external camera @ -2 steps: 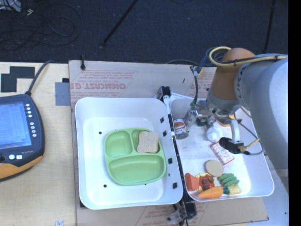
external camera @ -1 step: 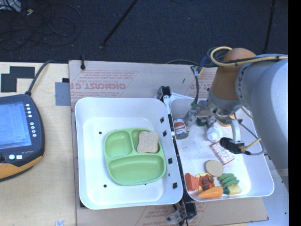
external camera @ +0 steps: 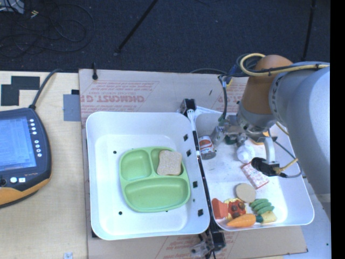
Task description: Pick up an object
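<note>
My gripper (external camera: 230,135) hangs low over the far part of the right bin (external camera: 302,209), under the orange wrist band. Just left of it a small can (external camera: 206,147) lies against the divider. A white lump (external camera: 245,153) sits just right of and below the gripper. A red-and-white packet (external camera: 254,175) lies in the middle of that bin. At the near edge are a tan disc (external camera: 245,192), a red piece (external camera: 220,207), a carrot (external camera: 242,220) and green beans (external camera: 261,204). I see nothing held.
In the left bin (external camera: 102,144) stands a green divided plate (external camera: 153,190) with a bread slice (external camera: 170,163) in its upper right compartment. A handheld tablet (external camera: 21,150) lies on the bench at far left. The arm's big grey body (external camera: 307,123) overhangs the right bin's right side.
</note>
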`<state>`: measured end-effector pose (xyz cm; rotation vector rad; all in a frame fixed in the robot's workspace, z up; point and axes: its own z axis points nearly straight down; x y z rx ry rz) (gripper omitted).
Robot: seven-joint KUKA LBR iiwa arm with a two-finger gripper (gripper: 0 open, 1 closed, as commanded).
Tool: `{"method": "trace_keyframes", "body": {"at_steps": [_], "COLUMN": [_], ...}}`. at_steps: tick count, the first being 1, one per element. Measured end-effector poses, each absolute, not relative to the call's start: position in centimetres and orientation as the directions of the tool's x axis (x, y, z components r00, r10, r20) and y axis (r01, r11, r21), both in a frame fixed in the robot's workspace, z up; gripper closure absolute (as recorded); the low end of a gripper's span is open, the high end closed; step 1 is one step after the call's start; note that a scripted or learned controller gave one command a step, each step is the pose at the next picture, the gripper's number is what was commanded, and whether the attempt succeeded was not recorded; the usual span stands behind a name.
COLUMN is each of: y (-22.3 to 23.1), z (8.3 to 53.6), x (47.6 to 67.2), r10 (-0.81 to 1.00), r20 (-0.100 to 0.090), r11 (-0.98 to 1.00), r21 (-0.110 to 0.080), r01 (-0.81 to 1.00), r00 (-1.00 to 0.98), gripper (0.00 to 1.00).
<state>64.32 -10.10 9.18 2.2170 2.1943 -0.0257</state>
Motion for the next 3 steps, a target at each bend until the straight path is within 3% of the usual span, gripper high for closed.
{"method": "trace_keyframes", "body": {"at_steps": [3], "y": [-10.02], "z": [9.2], "x": [64.32], "r10": [1.0], "r20": [-0.028], "r11": [-0.011], "r21": [0.004], "r01": [1.0], "r00": [0.011], "gripper": [0.0]}}
